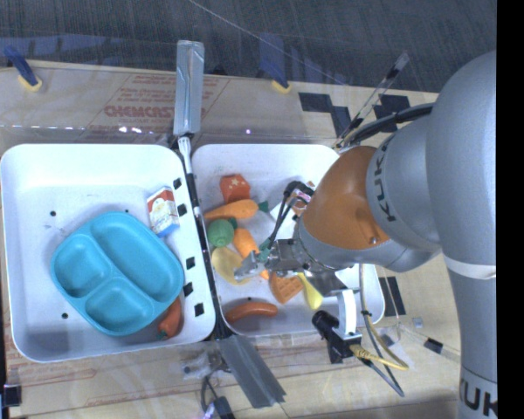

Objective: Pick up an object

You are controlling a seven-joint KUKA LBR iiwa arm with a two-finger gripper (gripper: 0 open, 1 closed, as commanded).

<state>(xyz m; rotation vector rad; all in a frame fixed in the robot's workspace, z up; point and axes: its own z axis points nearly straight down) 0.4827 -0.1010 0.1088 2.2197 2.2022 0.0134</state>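
The arm reaches low into the right bin (244, 160), where the gripper (249, 267) hangs over the yellow toy (224, 259) among the crowded play food, probably to pick it, but I cannot tell how its fingers stand.

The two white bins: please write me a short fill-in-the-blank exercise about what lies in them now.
1. The blue tray with compartments lies in the ____ bin.
2. The blue tray has ____ compartments.
3. The gripper hangs over the ____ bin, among toy foods.
4. The toy carrot in the right bin has the colour ____.

Missing words: left; three; right; orange
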